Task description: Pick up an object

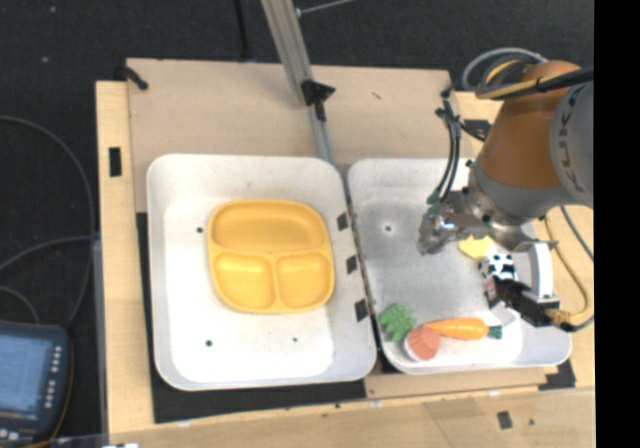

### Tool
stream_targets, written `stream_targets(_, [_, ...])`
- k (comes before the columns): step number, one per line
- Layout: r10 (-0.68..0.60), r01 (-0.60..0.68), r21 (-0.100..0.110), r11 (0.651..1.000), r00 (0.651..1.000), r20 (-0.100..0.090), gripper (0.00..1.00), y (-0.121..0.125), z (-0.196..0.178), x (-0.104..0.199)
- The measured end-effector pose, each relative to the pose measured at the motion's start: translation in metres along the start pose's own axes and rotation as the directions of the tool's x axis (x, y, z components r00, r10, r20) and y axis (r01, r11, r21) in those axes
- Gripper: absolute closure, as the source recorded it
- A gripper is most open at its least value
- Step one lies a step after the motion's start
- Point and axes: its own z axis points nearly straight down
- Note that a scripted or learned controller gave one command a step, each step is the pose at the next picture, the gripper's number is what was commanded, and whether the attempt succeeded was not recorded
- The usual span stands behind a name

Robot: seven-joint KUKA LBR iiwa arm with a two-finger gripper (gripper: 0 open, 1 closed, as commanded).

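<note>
The gripper (436, 233) hangs over the middle of the right bin (400, 198), its metal tip low above the white floor; from up here I cannot tell how it is set, and I see nothing caught in it. The arm (525, 151), grey with its orange band, covers the bin's right side and far right corner.

Just beside the gripper, toward the right rim, a yellow piece (476, 248) peeks out from under the wrist, with a black-and-white object (499, 267) touching it on the near side. Along the near rim lie a carrot (458, 329), a red round piece (424, 343) touching its tip, and a green toy (397, 320) in the near left corner. The bin's far left part is bare floor with open room.

The left bin (180, 266) carries a yellow divided plate (270, 255) at its centre, well clear of all four rims.
</note>
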Motion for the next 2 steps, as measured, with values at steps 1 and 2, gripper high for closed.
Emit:
stream_targets(1, [0.000,0.000,0.001,1.000,1.000,0.000,1.00,0.002,-0.036,-0.001])
stream_targets(2, [-0.004,0.004,0.004,1.000,1.000,-0.002,1.00,0.035,-0.045,0.048])
